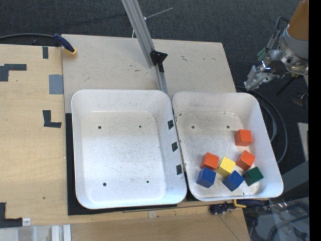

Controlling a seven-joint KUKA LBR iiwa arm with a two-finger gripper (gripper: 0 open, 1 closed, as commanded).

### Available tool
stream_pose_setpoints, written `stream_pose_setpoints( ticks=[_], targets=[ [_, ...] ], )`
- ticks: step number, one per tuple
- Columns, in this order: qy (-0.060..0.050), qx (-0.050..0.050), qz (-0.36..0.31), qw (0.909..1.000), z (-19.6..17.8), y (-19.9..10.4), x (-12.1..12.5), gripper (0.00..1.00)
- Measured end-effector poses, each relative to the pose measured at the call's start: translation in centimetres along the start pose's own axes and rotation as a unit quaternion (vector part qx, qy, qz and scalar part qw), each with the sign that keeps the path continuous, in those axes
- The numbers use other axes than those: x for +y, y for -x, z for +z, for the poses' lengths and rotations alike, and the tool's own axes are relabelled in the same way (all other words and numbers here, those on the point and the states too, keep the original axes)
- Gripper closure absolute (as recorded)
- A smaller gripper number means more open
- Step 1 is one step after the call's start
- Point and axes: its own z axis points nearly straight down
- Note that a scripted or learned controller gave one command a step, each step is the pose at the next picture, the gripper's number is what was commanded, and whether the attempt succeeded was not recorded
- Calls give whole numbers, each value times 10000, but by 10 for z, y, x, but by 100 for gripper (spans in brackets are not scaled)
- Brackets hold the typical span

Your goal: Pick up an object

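Observation:
The right bin (220,102) holds several small cubes in its near right part. One orange cube (243,137) lies alone by the right wall. Below it sit two more orange cubes (210,160) (246,159), a yellow cube (226,165), two blue cubes (205,177) (232,180) and a green cube (253,175), packed close together. My gripper (256,77) hangs at the upper right, outside the bin past its far right corner, well away from the cubes. Nothing shows between its tips.
The left bin (80,102) lies beside the right one, their walls touching at the middle. A slanted metal pole (138,19) crosses the board behind them. Black cables (273,119) run along the bench's right side.

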Motion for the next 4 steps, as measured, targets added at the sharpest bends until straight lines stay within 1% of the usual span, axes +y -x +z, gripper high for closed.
stream_pose_setpoints(
  ticks=[1, 2, 3, 4],
  targets=[
    [-33, 3, 6, 10000, -1, 0, 0, 100],
    [-37, 14, -16, 10000, -1, -48, -4, 100],
    [-44, 16, -18, 10000, 19, -97, -3, 100],
    [-41, 19, -22, 10000, 18, -147, -5, 100]
  ],
)
